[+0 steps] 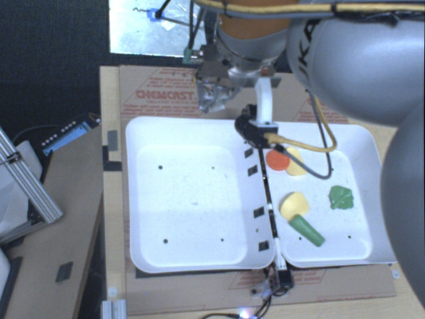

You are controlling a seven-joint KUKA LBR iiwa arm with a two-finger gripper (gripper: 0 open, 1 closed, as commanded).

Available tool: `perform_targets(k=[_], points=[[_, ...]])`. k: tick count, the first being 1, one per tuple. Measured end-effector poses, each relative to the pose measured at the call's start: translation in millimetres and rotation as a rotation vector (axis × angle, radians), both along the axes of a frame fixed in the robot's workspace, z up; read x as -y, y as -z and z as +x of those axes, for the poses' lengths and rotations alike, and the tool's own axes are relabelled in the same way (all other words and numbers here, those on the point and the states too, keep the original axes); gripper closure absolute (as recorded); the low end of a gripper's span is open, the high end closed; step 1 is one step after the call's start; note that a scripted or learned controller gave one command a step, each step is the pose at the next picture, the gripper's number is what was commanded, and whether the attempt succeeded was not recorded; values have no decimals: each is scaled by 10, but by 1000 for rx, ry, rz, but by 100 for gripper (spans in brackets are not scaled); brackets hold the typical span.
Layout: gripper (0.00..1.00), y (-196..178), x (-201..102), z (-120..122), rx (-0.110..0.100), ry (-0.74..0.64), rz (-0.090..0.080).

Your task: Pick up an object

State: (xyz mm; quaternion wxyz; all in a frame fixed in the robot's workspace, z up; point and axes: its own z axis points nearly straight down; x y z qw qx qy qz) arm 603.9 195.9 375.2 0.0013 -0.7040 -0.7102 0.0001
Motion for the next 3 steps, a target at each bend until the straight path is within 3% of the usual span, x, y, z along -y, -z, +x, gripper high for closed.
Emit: perform_targets(k=[1,2,3], points=[[100,-60,-407,671,10,1,0],[100,503,-384,117,-5,6,-3],[100,123,-382,670,10,4,1]])
